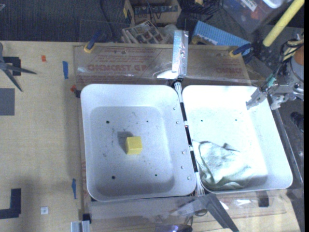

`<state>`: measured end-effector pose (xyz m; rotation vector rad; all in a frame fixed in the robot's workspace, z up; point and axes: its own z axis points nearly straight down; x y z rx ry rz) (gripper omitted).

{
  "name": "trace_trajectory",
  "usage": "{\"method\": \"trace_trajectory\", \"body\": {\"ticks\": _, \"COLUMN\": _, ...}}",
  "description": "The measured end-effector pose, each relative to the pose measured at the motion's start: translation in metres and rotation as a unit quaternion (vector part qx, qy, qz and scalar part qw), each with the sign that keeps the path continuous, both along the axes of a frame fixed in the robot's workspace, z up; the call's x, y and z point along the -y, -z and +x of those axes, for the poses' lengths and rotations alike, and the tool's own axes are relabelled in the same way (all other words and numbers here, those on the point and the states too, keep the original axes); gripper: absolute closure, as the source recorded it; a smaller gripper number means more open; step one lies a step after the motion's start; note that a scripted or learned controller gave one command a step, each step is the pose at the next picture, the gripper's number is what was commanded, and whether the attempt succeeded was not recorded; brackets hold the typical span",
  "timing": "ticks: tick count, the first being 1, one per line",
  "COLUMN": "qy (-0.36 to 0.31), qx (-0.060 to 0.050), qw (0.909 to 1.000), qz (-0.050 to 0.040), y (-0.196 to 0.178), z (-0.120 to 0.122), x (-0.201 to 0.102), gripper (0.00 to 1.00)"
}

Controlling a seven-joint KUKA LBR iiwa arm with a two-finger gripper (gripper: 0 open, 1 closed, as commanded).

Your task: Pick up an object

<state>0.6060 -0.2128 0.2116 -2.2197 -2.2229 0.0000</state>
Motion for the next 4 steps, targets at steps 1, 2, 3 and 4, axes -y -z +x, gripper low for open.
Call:
{"method": "trace_trajectory", "body": {"ticks": 1, "qy": -0.197, "qx": 0.005, "qw": 0.9803, "qz": -0.0018, "y": 0.123, "z": -0.078, "x": -0.056, "gripper": 0.0}}
{"method": "trace_trajectory", "body": {"ticks": 2, "qy": -0.195, "qx": 0.008, "qw": 0.9808, "qz": -0.0023, "y": 0.112, "z": -0.077, "x": -0.053, "gripper": 1.0}}
{"method": "trace_trajectory", "body": {"ticks": 3, "qy": -0.03, "qx": 0.002, "qw": 0.9995, "qz": -0.001, "y": 0.078, "z": -0.061, "x": -0.081, "gripper": 1.0}}
{"method": "trace_trajectory", "body": {"ticks": 4, "qy": 0.195, "qx": 0.0, "qw": 0.9807, "qz": -0.0007, "y": 0.016, "z": -0.033, "x": -0.079, "gripper": 1.0}}
